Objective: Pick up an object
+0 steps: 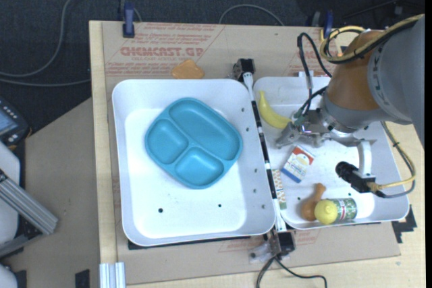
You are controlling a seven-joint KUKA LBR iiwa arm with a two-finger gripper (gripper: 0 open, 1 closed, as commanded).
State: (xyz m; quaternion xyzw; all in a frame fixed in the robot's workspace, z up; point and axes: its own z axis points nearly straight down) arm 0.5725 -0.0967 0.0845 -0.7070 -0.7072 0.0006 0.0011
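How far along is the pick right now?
Done: the gripper is down in the right bin, close to the banana. In hand: nothing visibly between its fingers. Left: grasping and lifting an object; the banana, small carton and yellow-capped bottle all lie in the bin.

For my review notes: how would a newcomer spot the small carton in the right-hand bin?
Look in the right bin, below the gripper. The small carton lies mid-bin, between the banana and the bottle. It alone is boxy, white with blue and red.
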